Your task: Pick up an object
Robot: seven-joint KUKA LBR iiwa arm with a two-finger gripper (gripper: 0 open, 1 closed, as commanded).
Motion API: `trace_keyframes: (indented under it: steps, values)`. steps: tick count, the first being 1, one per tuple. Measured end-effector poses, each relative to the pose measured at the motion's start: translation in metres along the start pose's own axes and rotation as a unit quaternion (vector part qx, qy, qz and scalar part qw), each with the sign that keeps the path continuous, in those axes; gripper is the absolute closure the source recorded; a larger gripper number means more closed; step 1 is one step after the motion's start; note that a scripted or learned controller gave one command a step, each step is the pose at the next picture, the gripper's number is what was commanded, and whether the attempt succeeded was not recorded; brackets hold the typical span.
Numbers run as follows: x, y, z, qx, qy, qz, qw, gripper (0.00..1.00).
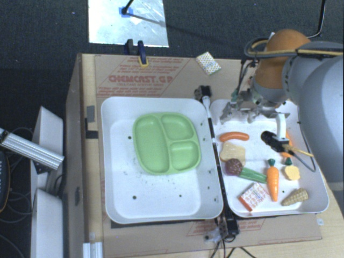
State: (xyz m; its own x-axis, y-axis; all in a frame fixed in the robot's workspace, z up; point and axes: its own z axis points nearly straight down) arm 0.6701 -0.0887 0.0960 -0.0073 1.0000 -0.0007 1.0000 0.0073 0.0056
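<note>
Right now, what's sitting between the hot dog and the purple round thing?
In the camera view, a tan piece of toy bread lies between the hot dog above it and the purple round thing below, in the right bin.

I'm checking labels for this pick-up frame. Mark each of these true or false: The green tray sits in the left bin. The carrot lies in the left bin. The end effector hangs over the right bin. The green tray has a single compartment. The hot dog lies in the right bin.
1. The green tray sits in the left bin: true.
2. The carrot lies in the left bin: false; it is in the right bin.
3. The end effector hangs over the right bin: true.
4. The green tray has one compartment: false; it has three.
5. The hot dog lies in the right bin: true.
</note>
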Motion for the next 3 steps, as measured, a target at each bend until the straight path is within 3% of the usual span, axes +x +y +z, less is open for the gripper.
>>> trace_keyframes:
  steps: [1,2,3]
  values:
    - [0.002,-0.001,0.011,0.002,0.0,0.001,1.0,0.0]
    - [0.002,0.0,0.0,0.001,0.0,0.001,1.0,1.0]
    - [0.002,0.0,0.0,0.001,0.0,0.001,1.0,0.0]
